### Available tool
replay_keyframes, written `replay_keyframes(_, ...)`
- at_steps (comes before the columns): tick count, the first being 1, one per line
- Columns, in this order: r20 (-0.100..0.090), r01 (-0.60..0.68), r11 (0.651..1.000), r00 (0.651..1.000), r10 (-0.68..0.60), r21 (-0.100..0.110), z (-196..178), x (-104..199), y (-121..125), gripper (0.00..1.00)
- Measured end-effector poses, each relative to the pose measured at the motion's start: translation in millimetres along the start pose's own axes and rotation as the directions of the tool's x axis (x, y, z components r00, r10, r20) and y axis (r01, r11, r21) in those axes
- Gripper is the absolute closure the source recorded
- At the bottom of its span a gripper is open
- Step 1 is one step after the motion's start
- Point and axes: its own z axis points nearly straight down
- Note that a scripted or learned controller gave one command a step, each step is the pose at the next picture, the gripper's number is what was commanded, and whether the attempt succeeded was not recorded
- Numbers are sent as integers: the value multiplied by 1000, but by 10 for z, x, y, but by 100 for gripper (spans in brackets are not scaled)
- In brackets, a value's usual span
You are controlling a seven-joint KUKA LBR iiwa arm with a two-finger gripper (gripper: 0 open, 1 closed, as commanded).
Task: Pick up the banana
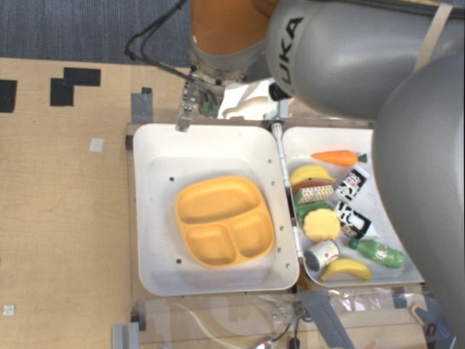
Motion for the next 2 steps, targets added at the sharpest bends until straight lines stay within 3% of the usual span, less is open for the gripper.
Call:
replay_keyframes(1, 2, 116, 993, 993, -116, -1, 72, -46, 8, 100)
replay_keyframes(2, 2, 116, 993, 993, -116, -1, 71, -47, 8, 0)
